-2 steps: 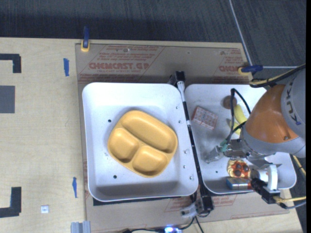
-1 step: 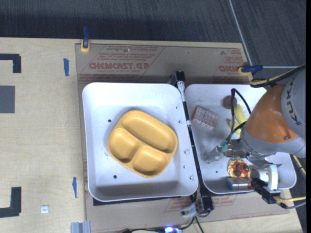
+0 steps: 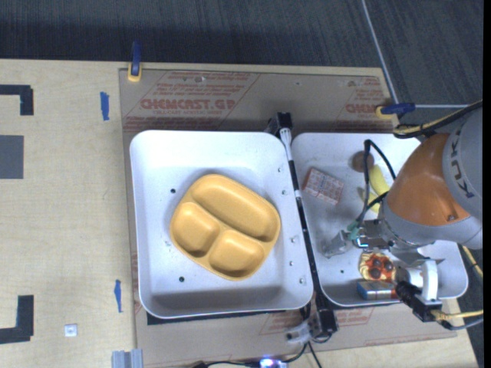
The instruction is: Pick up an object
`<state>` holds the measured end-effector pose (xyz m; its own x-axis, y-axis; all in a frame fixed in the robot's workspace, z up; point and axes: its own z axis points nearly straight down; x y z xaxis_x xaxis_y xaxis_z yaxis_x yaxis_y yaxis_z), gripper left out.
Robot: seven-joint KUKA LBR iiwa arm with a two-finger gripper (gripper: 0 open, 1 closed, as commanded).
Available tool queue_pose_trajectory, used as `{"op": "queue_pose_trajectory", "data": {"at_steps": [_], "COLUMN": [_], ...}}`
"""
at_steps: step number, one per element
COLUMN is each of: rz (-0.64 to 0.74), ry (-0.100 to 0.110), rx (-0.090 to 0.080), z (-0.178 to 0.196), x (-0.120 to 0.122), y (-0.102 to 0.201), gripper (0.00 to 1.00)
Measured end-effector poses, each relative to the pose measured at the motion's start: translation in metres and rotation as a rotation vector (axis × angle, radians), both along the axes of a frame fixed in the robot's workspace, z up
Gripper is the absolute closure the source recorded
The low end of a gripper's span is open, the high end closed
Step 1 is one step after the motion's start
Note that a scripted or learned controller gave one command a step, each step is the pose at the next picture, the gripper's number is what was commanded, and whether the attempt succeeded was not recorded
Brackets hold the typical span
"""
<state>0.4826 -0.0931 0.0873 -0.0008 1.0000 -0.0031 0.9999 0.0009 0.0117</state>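
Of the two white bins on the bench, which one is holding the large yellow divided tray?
The left bin holds the yellow tray; the right bin has small items, such as a patterned packet.

The scene is taken from a single fixed camera, set above the desk (image 3: 61,228) and tilted down at a slant. Both white bins are framed side by side: the left bin (image 3: 146,228) sits near centre, the right bin (image 3: 330,148) is pushed towards the right edge. Dark floor is caught along the top, so the far side is faced. The arm (image 3: 430,190) is seen entering from the right, close under the lens and partly cropped. The height is moderate, it seems, since the desk's left part is also taken in.
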Motion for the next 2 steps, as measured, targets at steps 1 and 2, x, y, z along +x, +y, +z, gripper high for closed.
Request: {"op": "queue_pose_trajectory", "data": {"at_steps": [1,2], "rz": [0.0,0.0], "ry": [0.0,0.0], "rx": [0.0,0.0], "z": [-0.0001,0.0], "x": [-0.0001,0.0], "y": [-0.0003,0.0009], "gripper": [0.0,0.0]}}
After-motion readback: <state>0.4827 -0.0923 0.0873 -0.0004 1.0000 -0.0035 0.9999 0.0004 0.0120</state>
